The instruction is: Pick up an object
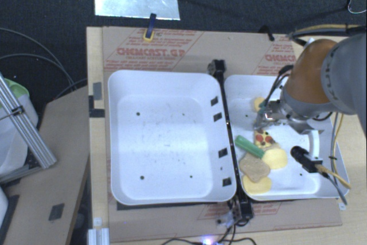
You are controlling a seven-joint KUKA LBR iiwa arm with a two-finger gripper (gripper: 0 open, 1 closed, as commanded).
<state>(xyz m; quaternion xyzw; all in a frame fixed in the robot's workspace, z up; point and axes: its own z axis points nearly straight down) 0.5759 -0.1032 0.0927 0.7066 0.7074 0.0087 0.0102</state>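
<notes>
The right bin (298, 186) holds several small toy items. A green cylinder (248, 146) lies near its left wall, with a tan bread-like piece (254, 168) just below it. A yellow round piece (277, 158) and a flatter yellow piece (258, 185) lie beside these. A small piece with red spots (264, 139) sits directly under my gripper (263, 119), which hangs low over the bin's middle left. Another yellow item (260, 104) lies just beyond the gripper, toward the back. The wrist hides part of the bin's right side.
The left bin (123, 123) stands beside the right one, with a black divider and clips (223, 123) between them. Both rest on a cardboard sheet (172, 49). An aluminium frame (23, 129) stands at the far left.
</notes>
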